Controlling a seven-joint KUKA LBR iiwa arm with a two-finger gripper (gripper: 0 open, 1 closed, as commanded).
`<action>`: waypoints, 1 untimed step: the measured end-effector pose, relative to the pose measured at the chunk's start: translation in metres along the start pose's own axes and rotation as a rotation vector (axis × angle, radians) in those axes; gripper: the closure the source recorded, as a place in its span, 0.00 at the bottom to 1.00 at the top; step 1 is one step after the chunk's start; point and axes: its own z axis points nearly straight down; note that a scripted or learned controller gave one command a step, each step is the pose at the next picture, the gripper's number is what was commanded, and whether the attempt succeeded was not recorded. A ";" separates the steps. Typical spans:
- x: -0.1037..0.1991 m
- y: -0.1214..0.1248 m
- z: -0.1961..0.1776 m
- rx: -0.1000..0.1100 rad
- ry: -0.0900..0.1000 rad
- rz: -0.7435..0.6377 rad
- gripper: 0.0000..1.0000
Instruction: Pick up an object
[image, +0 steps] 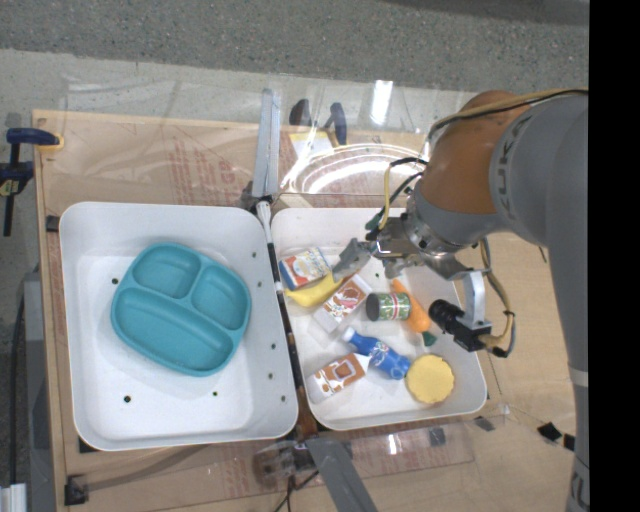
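The right bin (470, 395) holds several small items: a yellow banana (312, 291), a red and white box (305, 265), a printed packet (343, 300), a green can (388, 307), an orange carrot (414, 308), a blue bottle (380, 353), a yellow round piece (431, 379) and a brown packet (338, 374). My gripper (362, 256) hangs low over the back of this bin, just right of the box and above the printed packet. I see nothing held in it. The wrist covers the bin's far right corner.
The left bin (90, 400) holds a teal divided plate (180, 306). A raised rim (280, 330) separates the two bins. A black fitting with cables (458, 323) hangs off my wrist over the right bin. A clear sheet lies behind the bins.
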 end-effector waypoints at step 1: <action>-0.037 0.021 0.096 -0.025 -0.007 -0.076 0.00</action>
